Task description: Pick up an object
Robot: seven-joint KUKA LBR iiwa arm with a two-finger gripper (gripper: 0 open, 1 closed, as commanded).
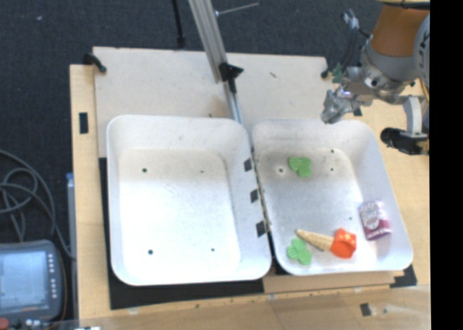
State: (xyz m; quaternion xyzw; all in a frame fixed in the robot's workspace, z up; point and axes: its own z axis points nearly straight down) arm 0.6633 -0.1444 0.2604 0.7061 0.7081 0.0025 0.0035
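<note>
Looking at the right bin (365, 149), you've got the gripper (331, 113) above its far rim, and I can't tell how its jaws stand. Inside that bin sit 5 pieces: a green piece (300, 166) toward the far side, another green piece (298, 251), a tan cone (312, 238) and an orange block (344, 243) along the near wall, and a pink packet (374, 219) by the right wall.

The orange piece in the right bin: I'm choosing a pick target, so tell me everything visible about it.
The orange piece is small, blocky, bright orange-red and looks like plastic. It lies near the front edge of the right bin, touching the wide end of a tan cone that points left toward a green piece. A pink packet lies apart to its right. The end effector is at the bin's far rim.
</note>
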